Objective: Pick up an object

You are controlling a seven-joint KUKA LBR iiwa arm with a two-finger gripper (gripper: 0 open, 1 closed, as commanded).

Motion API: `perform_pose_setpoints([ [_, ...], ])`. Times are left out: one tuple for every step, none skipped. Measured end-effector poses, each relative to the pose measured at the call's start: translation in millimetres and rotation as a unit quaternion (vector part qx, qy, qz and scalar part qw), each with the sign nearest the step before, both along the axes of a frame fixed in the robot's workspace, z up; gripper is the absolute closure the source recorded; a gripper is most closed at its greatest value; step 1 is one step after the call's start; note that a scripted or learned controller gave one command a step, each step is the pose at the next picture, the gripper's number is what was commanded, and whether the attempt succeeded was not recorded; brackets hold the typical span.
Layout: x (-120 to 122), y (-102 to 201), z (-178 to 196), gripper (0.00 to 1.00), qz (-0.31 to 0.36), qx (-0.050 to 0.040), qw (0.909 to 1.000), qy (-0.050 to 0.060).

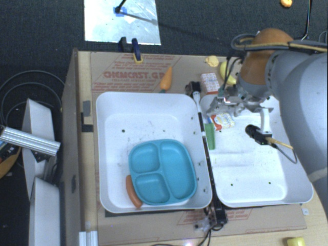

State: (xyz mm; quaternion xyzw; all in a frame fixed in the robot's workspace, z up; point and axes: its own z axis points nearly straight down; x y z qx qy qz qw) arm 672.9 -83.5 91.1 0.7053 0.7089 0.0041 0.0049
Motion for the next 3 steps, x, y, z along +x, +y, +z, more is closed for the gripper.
perform_pose_setpoints([
  [-18.7,-0.1,1.0,0.0,-0.002,-0.0005,1.0,-0.004],
  [-32.8,-2.8,1.2,0.0,-0.003,-0.0004,1.0,-0.005],
  [-30.8,-3.7,13.7,1.0,-0.002,-0.0016,1.0,-0.008],
])
